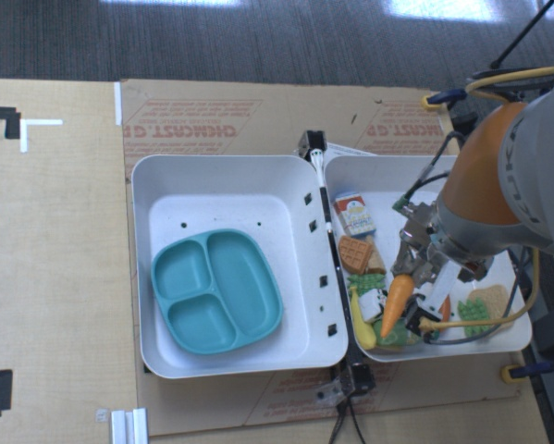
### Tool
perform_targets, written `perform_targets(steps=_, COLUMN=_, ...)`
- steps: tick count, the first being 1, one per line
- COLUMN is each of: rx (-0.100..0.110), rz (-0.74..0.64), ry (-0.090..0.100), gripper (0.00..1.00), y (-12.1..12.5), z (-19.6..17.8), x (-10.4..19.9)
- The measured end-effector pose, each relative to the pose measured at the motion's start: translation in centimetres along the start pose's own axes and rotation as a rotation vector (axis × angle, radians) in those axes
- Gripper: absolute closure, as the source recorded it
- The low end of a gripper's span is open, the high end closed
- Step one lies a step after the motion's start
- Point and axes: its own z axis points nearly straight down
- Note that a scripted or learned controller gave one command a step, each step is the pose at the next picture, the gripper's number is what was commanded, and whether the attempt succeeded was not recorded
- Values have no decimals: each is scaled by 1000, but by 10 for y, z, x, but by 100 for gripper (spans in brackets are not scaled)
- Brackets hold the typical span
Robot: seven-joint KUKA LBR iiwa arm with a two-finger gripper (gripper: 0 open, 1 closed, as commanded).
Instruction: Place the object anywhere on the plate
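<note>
Left bin [156, 202] holds the teal plate [217, 290]; fingers [408, 276] clamp the carrot [394, 306].

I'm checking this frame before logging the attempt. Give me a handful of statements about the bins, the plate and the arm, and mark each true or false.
1. The teal three-compartment plastic plate lies in the left shallow white bin. True.
2. The orange toy carrot already lies on the plate. False: it is over the right shallow white bin, by the end effector, tilted with its tip pointing down.
3. A small red, white and blue carton lies in the right bin. True.
4. The plate has two compartments. False: it has three, one large and two small.
5. The grey arm with the orange band reaches over the left bin. False: it is over the right bin.
</note>
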Motion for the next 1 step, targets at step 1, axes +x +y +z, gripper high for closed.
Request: perform_targets(steps=1, rx=-3, rz=-259, ry=-1, gripper=100, y=41, z=-106, x=69)
